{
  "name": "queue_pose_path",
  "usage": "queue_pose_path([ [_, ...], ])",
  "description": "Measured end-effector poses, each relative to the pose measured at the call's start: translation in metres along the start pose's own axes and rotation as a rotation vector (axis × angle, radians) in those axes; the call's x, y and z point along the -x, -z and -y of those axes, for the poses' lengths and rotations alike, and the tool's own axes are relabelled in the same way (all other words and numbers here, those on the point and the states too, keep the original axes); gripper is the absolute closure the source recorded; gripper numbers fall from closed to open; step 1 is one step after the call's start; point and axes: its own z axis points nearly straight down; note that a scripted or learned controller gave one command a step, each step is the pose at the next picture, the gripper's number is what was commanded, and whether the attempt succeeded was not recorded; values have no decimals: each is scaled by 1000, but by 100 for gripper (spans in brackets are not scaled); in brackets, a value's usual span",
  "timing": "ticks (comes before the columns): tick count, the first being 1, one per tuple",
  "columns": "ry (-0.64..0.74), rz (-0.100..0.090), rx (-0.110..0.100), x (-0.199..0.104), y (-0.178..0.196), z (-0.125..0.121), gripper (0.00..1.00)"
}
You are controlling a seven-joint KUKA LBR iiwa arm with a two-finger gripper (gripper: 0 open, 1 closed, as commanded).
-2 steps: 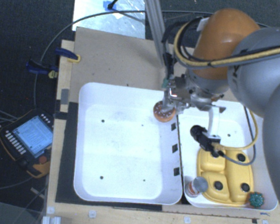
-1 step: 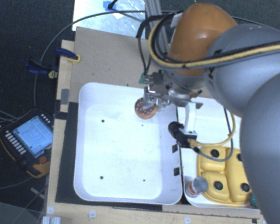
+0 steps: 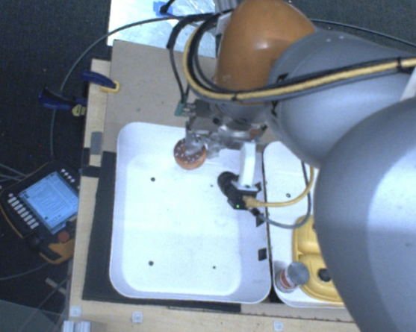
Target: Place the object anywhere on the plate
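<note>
While the arm [image 3: 336, 102] reaches across from the right, its end effector [image 3: 196, 141] hangs over the far edge of the left bin [image 3: 180, 271], and I cannot tell its state. One small round brownish object [image 3: 190, 154] sits right beneath it, near the bin's far rim; being round, it shows no long axis or heading. Two white bins sit side by side on the bench [image 3: 139, 85]. One yellow plate [image 3: 314, 268] lies in the right bin [image 3: 282, 295], with a small grey-capped item [image 3: 294, 273] beside it.
</note>
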Motion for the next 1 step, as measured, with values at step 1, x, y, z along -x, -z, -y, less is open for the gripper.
queue_pose_path([
  [1, -4, 1, -1, 3, 1, 0, 0],
])
